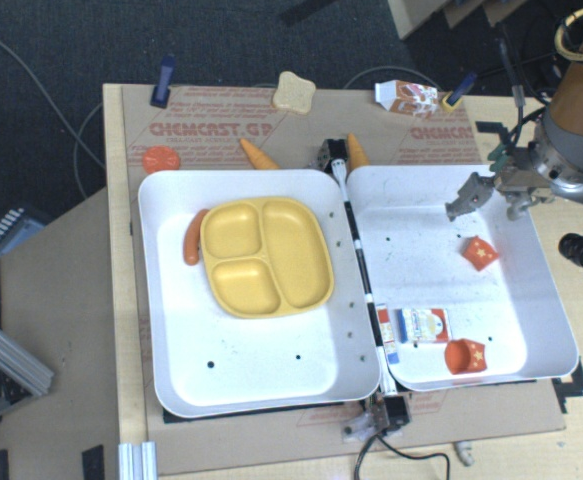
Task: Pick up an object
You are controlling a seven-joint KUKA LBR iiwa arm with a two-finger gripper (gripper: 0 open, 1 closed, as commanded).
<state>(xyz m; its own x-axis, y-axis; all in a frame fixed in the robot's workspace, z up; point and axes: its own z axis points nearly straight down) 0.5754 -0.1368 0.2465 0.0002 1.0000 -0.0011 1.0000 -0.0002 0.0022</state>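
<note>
Seen from above at a slant: two white bins sit side by side.
Left bin [171, 368]: yellow divided tray [266, 256] lies in it, a sausage [192, 238] against the tray's left rim.
Right bin [541, 298]: small red block [480, 253] near the upper right; flat carton [418, 325] and red cup [466, 355] by the near wall.
Gripper [491, 196]: fingers spread apart, nothing between them, poised just above the block, likely the target.
Arm: reaches in from the right, wrist angled down.
</note>
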